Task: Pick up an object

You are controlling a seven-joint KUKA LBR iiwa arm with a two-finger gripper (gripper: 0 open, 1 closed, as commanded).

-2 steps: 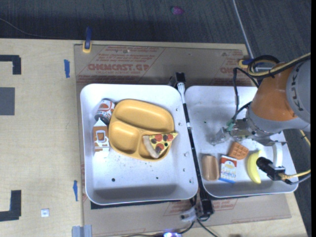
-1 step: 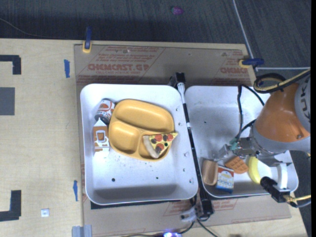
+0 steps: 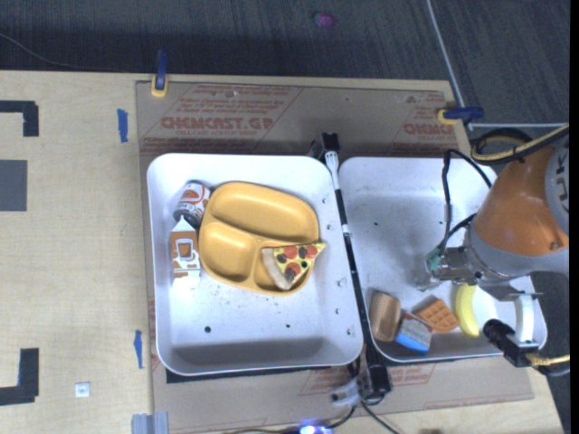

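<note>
While the arm (image 3: 525, 215) hangs over the right bin (image 3: 398, 197), hand hidden so grip can't be told, the banana (image 3: 467, 307), waffle (image 3: 436, 315) and brown cup (image 3: 384, 315) crowd together, risking a nudge or two-item grab.

The light wooden bench (image 3: 72, 269) carries a brown cardboard sheet printed with red lettering (image 3: 298, 107), held at its far edge by a yellow clamp (image 3: 161, 84) on the left and a blue-and-yellow clamp (image 3: 461, 113) on the right. Two shallow white plastic bins rest on the sheet side by side — the left bin (image 3: 244, 355) and the right bin (image 3: 389, 188) — their inner rims touching along a black bar (image 3: 339, 215). Blue tape strips (image 3: 122, 125) mark the sheet's left edge, and black tape corner marks (image 3: 25, 116) lie on the bare wood further left, well apart from the bins.
</note>
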